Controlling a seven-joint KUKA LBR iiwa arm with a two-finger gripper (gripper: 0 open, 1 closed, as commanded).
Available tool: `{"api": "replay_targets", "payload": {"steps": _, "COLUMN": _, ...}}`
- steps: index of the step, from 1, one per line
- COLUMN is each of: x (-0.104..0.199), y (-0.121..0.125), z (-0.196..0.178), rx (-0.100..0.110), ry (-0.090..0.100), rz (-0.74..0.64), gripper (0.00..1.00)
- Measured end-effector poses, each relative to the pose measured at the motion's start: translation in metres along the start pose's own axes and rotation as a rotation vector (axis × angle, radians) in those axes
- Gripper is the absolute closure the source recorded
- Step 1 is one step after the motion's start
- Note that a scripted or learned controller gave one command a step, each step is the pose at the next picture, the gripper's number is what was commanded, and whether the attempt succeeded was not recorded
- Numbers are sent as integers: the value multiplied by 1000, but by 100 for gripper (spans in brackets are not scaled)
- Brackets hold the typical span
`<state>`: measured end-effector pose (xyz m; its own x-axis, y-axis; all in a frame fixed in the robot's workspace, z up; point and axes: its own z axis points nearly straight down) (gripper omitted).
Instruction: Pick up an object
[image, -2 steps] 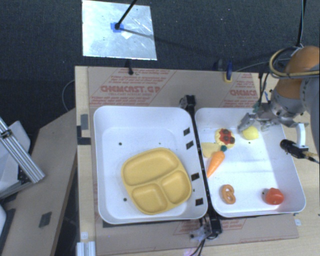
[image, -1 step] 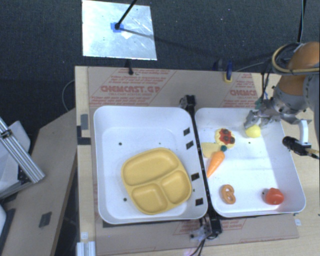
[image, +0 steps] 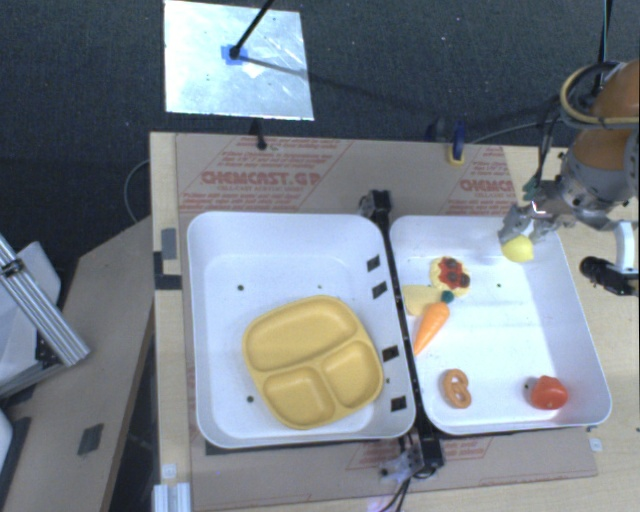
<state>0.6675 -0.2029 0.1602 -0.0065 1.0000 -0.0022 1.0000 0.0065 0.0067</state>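
Camera view | lemon (image: 518, 249) between gripper (image: 524, 228) fingers | above right bin (image: 585, 330)

Small yellow ball-like obj (image: 518, 249), prob a lemon, sits right at my gripper (image: 524, 228) tips, over the right bin's (image: 575, 300) far edge, near its back right corner. Can't tell if it's raised or resting. Round, smooth, bright yellow.
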Motion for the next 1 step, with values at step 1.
{"api": "replay_targets", "payload": {"steps": 1, "x": -1, "y": -7, "z": -60, "rx": -1, "ry": 0, "rz": 4, "gripper": 100}}
